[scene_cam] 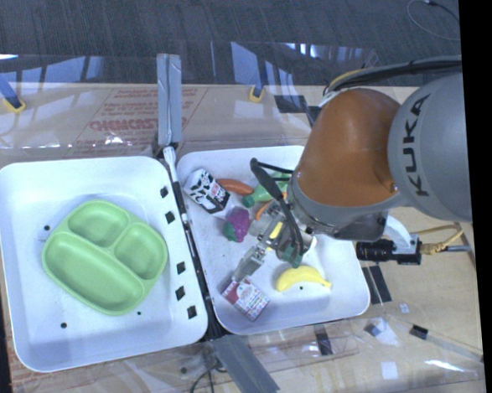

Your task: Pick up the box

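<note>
Two shallow white bins sit side by side on the bench. The left bin (pixel 37 332) holds a green divided plate (pixel 105 257) with three compartments, lying near the bin's centre and tilted so its long axis runs from ten o'clock to four o'clock.

The right bin (pixel 341 298) holds the clutter. Near its ten o'clock corner stands a small black-and-white patterned carton (pixel 205 190). Just to that carton's three o'clock lies an orange carrot-like piece (pixel 236 185), with a green item (pixel 255 199) beside it. A purple toy (pixel 239 224) rests near the bin's centre. A yellow banana (pixel 301 278) lies toward the five o'clock part of the bin.

The box (pixel 245 298), red and white, lies at the bin's seven o'clock area, close to the front wall and tilted.

The arm (pixel 369 158) reaches in from three o'clock, its orange band covering the bin's upper right part. The gripper (pixel 255 265) points down toward eight o'clock, its tip just above the box at the box's one o'clock side. From this view it cannot be told how the gripper is set, and nothing can be seen held in it.
</note>
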Controlling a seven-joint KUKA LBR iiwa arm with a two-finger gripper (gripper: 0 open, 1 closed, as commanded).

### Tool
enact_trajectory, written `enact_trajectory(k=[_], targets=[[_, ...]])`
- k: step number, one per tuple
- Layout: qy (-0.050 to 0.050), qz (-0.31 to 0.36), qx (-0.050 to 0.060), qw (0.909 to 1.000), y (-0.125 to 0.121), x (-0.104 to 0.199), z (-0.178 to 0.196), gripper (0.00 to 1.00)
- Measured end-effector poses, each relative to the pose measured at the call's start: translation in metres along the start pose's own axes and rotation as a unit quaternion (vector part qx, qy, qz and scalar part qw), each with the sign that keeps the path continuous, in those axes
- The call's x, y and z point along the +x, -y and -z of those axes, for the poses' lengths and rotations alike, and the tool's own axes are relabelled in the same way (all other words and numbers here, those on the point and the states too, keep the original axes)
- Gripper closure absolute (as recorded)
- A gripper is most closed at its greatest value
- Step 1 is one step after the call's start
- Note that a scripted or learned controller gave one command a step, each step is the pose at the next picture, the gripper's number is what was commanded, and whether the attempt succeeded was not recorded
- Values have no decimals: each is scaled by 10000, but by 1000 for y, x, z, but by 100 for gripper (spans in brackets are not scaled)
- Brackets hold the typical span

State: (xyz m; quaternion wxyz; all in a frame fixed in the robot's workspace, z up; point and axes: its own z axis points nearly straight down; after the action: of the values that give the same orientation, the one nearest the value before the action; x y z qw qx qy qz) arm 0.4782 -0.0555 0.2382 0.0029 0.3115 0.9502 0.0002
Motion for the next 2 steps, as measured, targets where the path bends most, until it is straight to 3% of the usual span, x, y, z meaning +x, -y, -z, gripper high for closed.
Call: enact_trajectory(k=[1,2], targets=[[-13,519,6,9987,-14,-26,-23,0],[1,1190,-3,9929,-53,-26,41,0]])
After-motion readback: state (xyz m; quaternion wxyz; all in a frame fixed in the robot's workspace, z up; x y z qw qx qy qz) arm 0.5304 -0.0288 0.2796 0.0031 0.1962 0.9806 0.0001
